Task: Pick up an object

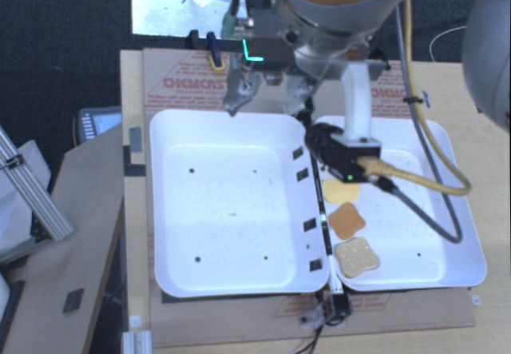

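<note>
Three flat food-like pieces lie in the right bin [447, 264] near its left wall: a yellow piece [342, 192], an orange-brown round piece [347, 220] and a tan toast-shaped piece [356, 256]. My gripper [267, 103] hangs over the back rim of the left bin [184, 264], well above and to the back left of the pieces. It is open: one of its fingers [238, 97] stands far from the other, with nothing between them. The arm's orange band and grey body cover the top of the view.
A black unit [343, 157] with a yellow cable [423, 180] and a white post [357, 109] hangs over the right bin's back left part, partly covering the yellow piece. Black clips [310, 224] line the divide between the bins. Cardboard [176, 82] lies under both bins.
</note>
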`<state>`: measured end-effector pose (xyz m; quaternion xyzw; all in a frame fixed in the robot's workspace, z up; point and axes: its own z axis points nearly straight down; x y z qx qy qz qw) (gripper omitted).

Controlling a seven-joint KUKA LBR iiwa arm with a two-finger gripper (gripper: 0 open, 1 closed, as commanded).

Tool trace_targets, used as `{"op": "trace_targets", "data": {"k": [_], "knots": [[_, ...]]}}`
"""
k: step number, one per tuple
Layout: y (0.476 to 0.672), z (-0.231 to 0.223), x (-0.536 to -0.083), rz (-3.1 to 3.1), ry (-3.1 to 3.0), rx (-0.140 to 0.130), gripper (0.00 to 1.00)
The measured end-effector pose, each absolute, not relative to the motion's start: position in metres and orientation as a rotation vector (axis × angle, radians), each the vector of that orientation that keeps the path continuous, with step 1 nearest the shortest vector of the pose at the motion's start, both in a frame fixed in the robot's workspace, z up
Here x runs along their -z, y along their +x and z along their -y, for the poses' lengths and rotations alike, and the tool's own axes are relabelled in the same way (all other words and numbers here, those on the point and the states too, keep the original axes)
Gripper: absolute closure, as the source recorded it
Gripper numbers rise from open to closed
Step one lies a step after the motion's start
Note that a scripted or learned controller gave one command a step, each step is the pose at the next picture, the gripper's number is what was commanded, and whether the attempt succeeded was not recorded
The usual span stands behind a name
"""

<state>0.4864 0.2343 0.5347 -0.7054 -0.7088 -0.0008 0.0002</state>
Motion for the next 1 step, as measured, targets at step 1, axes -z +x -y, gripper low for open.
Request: {"op": "trace_targets", "data": {"k": [1], "knots": [[0.4866, -0.2346, -0.5462, 2.229, -2.213, 0.007, 1.0]]}}
